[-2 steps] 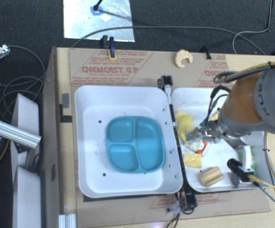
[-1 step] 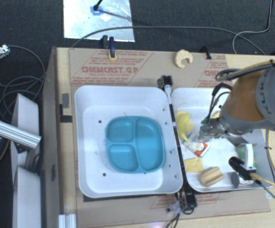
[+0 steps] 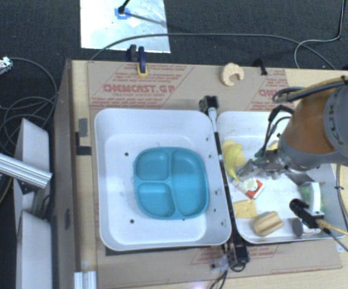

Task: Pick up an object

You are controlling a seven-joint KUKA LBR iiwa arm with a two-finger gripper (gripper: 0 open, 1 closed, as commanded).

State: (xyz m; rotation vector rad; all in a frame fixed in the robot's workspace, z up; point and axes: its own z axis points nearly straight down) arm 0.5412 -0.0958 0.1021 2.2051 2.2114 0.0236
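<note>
Divided plate lies in the left bin — food items in the right bin.

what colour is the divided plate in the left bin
Light blue. The plate shows plainly in the camera view, lying flat in the left bin.

Two white bins, one blue divided plate, one banana, one bread roll.

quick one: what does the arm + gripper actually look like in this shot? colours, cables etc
The arm is bulky and rounded: grey casing with a wide orange band above the wrist. Thin dark cables loop along its side toward the gripper, a small dark metallic assembly. No markings are legible.
</note>
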